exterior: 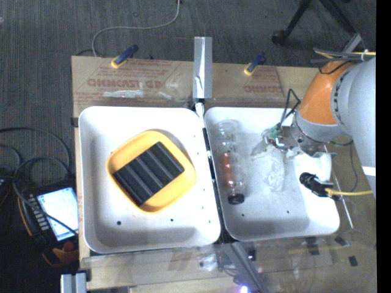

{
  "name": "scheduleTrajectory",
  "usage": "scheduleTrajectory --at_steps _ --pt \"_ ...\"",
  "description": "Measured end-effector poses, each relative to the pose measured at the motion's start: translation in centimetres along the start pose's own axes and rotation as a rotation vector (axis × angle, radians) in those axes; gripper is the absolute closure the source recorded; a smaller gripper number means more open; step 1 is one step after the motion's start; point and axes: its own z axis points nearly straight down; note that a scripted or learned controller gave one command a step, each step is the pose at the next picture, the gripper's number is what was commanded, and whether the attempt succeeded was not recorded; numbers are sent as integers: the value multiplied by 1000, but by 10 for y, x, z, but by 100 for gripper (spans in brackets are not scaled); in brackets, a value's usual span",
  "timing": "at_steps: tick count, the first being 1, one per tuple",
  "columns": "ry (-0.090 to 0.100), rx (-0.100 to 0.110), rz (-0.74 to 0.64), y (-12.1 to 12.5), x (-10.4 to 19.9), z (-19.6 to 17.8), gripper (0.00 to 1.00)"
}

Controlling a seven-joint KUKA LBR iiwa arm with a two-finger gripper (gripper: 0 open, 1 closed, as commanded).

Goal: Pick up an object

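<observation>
Grey and partly hidden under the wrist, the gripper (282, 140) sits low in the right bin (317, 221), at right of centre of the frame; whether it is open or closed cannot be told. Just beside it, lower and to the left, lies a crumpled clear plastic piece (273, 173). Further left in the same bin, a clear plastic bottle (228, 160) with a dark cap lies lengthwise near the bin's left wall. An orange band (321, 102) tops the wrist. Well apart, in the left bin (98, 224), rests a yellow tray with a black ribbed insert (151, 170).
</observation>
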Motion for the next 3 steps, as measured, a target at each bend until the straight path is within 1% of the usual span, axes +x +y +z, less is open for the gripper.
scheduleTrajectory --at_steps 1,2,3 --pt "2 0 77 71 1 3 0" --pt "2 5 72 72 -27 -49 0" --pt "3 4 76 59 -34 -139 0"
